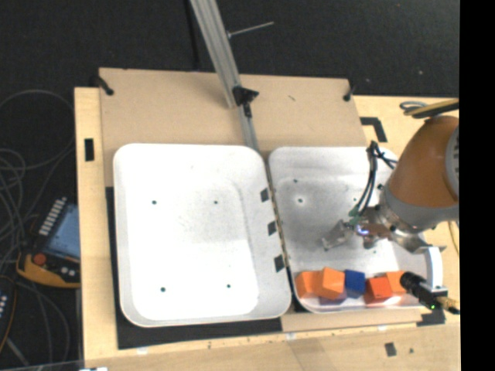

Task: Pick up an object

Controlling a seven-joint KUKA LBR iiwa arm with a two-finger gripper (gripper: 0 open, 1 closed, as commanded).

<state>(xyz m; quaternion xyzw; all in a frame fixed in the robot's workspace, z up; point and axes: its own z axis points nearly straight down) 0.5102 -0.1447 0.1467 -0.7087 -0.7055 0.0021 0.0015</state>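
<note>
Along the near wall of the right bin lies a row of blocks: an orange block, a second orange block partly on top of it, a blue block and another orange block. My gripper hangs over the middle of the right bin, a little behind this row and apart from it. Nothing is seen held in it. The grey and orange arm comes in from the right and hides the bin's right side.
The left bin is a white tray beside the right one. A slanted metal rail rises from the bench behind the bins. Cables and a handheld pendant lie off the bench to the left.
</note>
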